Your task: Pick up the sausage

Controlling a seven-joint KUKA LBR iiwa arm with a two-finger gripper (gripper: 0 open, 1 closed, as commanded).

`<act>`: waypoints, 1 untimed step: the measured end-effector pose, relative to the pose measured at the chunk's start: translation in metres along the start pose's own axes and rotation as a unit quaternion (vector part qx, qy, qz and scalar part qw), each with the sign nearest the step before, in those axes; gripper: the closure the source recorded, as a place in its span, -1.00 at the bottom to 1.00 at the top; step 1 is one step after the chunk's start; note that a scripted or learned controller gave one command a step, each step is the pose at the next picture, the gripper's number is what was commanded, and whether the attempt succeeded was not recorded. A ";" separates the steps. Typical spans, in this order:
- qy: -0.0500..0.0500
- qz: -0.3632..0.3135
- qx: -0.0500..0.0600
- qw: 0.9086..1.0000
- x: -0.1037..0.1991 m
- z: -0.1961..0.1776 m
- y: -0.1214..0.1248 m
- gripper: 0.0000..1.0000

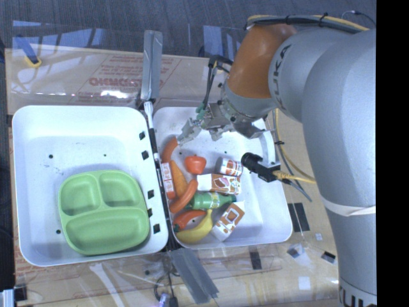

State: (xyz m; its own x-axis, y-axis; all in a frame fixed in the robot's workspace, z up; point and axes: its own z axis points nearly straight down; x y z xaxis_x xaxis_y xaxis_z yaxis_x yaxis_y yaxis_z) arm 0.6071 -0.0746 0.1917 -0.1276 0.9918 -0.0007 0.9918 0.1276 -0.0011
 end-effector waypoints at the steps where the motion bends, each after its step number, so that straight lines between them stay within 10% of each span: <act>1: 0.000 -0.105 0.001 0.994 -0.041 0.100 0.013 -1.00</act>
State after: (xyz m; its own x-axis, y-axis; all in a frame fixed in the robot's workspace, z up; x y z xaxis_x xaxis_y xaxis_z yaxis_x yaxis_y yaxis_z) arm 0.6255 -0.1133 0.0913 -0.3322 0.9432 0.0006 0.9432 0.3322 -0.0033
